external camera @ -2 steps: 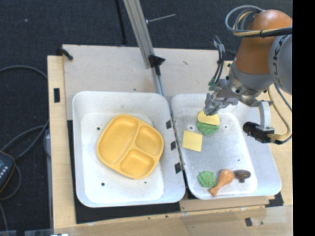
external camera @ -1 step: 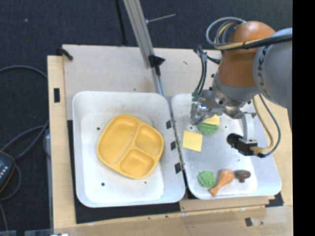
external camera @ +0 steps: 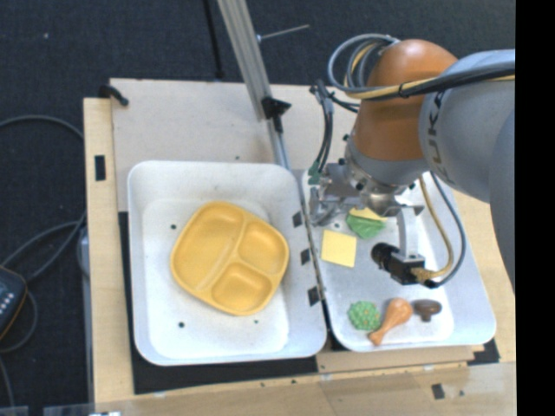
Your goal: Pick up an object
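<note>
The left bin carries a yellow divided plate, flat and well apart from the arm, so it plays no part for now; the right bin holds the candidates: a yellow square, a green leafy piece, a green broccoli touching a drumstick, a small brown piece; the gripper hangs low by the square, probably lining up a pick

divided plate in left bin, right bin holds square block, broccoli, drumstick along lower edge
</note>
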`<state>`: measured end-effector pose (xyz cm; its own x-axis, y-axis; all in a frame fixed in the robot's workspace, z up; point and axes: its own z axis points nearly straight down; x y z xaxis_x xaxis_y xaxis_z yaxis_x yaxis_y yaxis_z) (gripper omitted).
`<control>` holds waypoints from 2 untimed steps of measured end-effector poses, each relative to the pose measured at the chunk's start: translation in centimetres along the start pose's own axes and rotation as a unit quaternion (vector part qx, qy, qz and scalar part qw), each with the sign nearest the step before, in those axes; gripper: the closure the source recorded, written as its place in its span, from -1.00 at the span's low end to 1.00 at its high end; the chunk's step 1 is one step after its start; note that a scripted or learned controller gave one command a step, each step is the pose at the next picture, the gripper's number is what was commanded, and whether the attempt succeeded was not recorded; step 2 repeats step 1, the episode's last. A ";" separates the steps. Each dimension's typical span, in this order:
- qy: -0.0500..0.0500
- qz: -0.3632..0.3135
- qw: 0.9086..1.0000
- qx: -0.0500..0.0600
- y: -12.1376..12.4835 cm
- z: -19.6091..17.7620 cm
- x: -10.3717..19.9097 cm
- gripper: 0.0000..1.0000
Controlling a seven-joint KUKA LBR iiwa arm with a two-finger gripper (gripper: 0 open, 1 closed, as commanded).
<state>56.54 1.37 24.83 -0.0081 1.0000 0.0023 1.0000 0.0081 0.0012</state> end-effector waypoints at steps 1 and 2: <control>-0.001 0.001 1.000 0.001 -1.5 0.8 4.2 1.00; -0.001 0.001 1.000 0.001 -1.5 0.8 4.2 1.00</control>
